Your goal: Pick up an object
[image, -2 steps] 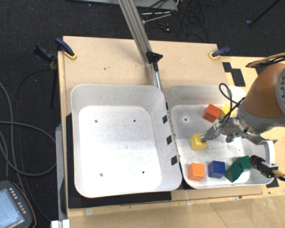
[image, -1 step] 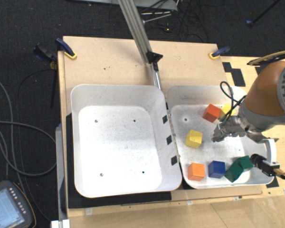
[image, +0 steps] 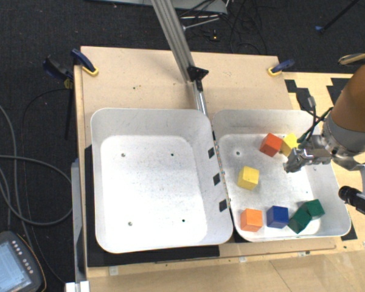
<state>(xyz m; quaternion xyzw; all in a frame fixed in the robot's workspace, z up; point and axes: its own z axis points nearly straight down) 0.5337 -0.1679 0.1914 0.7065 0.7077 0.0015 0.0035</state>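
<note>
Your gripper (image: 294,161) hangs low in the right white plastic bin (image: 334,181), just beside the small yellow block (image: 289,142) and red-orange cube (image: 271,145). Whether it's gripping, I cannot tell.

You see the arm (image: 351,111) cut off at the right edge, the small yellow block (image: 289,142) partly hidden behind the gripper (image: 294,163).

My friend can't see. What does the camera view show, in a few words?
A grey robot arm reaches from the right, its gripper low over the right bin, beside a small yellow block and a red-orange block. That bin also holds yellow, orange, blue and green blocks.
</note>
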